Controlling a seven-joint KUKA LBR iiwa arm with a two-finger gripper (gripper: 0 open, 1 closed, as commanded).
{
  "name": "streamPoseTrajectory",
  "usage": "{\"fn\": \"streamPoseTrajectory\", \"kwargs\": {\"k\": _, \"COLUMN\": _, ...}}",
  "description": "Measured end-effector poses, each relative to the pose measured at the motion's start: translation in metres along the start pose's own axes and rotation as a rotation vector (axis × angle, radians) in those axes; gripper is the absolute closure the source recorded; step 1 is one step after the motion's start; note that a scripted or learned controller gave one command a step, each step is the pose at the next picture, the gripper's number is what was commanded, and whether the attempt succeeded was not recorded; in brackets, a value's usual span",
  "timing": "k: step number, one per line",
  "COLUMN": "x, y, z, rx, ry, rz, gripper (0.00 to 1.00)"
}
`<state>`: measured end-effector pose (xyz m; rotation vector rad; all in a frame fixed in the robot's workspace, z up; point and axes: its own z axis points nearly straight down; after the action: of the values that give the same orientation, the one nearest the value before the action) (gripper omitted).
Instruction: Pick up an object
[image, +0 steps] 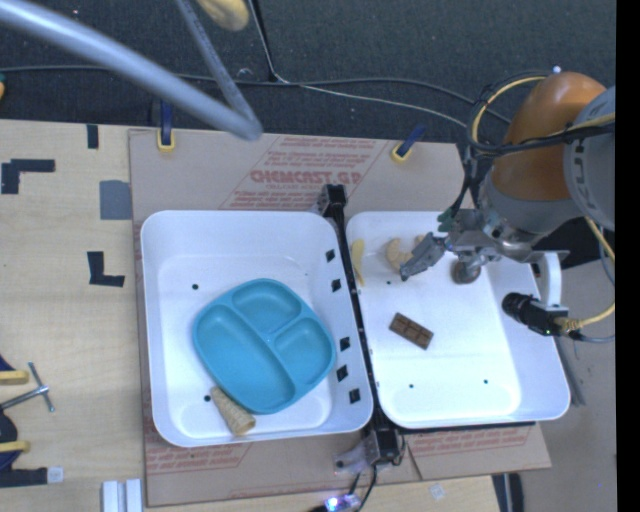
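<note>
In the right bin (540, 400) a brown chocolate-like bar (410, 330) lies near the middle. A pale tan lump (396, 252) sits at the bin's back left, and a thin yellow piece (357, 263) rests by the divider. My gripper (441, 264) hovers over the back of the right bin, just right of the tan lump. Its fingers stand apart, open, with nothing between them. The left finger's tip is close beside the lump. The left bin (165, 300) holds a blue divided plate (264, 344) and a tan cork-like cylinder (231, 410).
The grey arm with its orange band (550, 120) fills the right side above the bin. A black connector and cables (535, 312) hang over the right bin's right rim. A black divider strip (345, 300) runs between the bins.
</note>
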<state>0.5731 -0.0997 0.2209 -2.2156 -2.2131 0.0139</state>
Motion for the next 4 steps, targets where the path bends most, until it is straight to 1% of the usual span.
{"fn": "streamPoseTrajectory", "kwargs": {"k": 1, "x": 0.000, "y": 0.002, "z": -0.006, "rx": -0.011, "ry": -0.001, "rz": -0.002, "gripper": 0.00}}
{"fn": "streamPoseTrajectory", "kwargs": {"k": 2, "x": 0.000, "y": 0.002, "z": 0.038, "rx": -0.008, "ry": -0.001, "rz": -0.002, "gripper": 0.00}}
{"fn": "streamPoseTrajectory", "kwargs": {"k": 3, "x": 0.002, "y": 0.010, "z": 0.086, "rx": -0.007, "ry": -0.001, "rz": -0.003, "gripper": 0.00}}
{"fn": "streamPoseTrajectory", "kwargs": {"k": 4, "x": 0.003, "y": 0.010, "z": 0.139, "rx": -0.012, "ry": -0.002, "rz": -0.003, "gripper": 0.00}}
